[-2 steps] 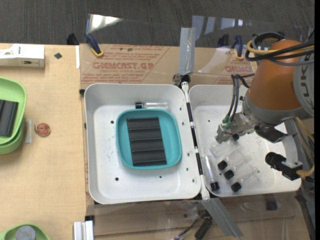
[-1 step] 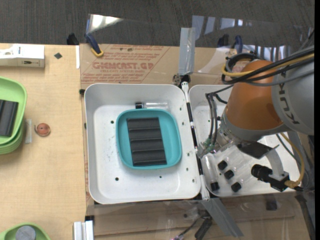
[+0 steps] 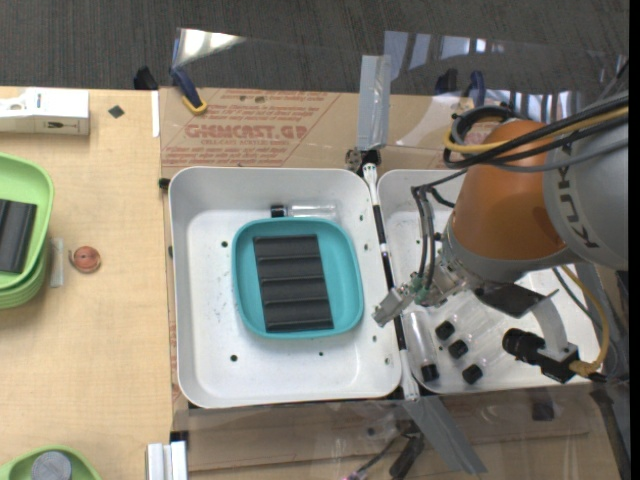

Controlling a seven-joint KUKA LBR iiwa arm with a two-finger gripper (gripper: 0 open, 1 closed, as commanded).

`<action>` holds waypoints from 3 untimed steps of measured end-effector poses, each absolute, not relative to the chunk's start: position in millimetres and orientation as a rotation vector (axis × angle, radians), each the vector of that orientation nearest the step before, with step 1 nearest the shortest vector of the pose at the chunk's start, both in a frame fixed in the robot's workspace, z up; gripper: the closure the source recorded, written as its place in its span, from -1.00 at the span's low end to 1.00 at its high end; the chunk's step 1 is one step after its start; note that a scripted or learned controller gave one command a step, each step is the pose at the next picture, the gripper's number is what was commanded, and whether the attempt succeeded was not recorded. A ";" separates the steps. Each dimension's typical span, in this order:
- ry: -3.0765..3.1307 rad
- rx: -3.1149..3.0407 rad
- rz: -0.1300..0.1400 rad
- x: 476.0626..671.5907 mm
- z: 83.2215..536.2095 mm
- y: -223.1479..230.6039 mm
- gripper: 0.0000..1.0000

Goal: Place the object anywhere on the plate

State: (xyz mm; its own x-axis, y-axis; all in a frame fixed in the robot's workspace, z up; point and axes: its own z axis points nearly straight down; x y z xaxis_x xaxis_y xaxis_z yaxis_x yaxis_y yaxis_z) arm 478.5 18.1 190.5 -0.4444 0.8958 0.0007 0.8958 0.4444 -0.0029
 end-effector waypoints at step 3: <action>-2.662 -1.668 0.006 508.0 206.9 -11.3 1.00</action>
